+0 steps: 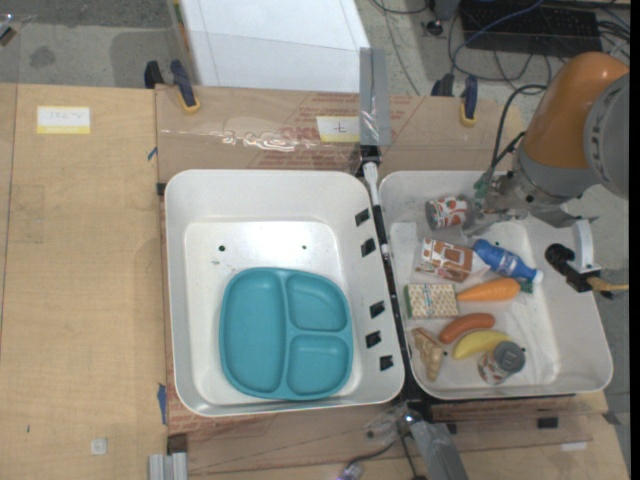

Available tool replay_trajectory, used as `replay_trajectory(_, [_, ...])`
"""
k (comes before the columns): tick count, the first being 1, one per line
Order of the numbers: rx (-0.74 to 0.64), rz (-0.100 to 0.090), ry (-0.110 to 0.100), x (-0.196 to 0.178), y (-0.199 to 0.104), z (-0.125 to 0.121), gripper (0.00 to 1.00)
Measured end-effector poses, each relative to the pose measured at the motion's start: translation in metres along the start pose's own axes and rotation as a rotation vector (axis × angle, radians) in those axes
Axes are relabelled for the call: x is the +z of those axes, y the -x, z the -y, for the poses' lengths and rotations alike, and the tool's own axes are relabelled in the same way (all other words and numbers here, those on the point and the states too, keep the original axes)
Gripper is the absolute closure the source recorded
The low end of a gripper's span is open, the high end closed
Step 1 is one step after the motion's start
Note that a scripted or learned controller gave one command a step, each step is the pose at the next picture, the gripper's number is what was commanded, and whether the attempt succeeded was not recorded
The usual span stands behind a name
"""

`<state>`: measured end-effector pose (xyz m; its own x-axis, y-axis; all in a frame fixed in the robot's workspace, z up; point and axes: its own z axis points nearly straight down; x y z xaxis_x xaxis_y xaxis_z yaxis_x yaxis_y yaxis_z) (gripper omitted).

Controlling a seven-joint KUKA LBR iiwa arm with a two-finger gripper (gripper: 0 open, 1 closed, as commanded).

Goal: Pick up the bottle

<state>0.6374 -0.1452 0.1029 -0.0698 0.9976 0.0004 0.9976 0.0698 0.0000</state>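
In the camera view, the blue bottle (506, 261) is lying in the right bin (575, 363), right of centre, above the carrot (489, 291). The hand (492, 200) is hovering just above it beside a can (447, 212), its opening impossible to tell; this looks like the approach, calling for descent over the bottle.

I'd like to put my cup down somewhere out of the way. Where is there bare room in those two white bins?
The left bin has bare floor behind the blue divided plate, toward its far wall. The right bin is crowded: can, bottle, carrot, banana and boxes fill its middle. A bare strip remains along its right wall.
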Motion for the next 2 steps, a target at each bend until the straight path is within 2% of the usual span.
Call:
replay_trajectory(1, [0.000,0.000,0.000,0.000,0.000,0.000,0.00])
replay_trajectory(2, [-0.057,0.003,0.003,0.010,0.030,0.089,0.00])
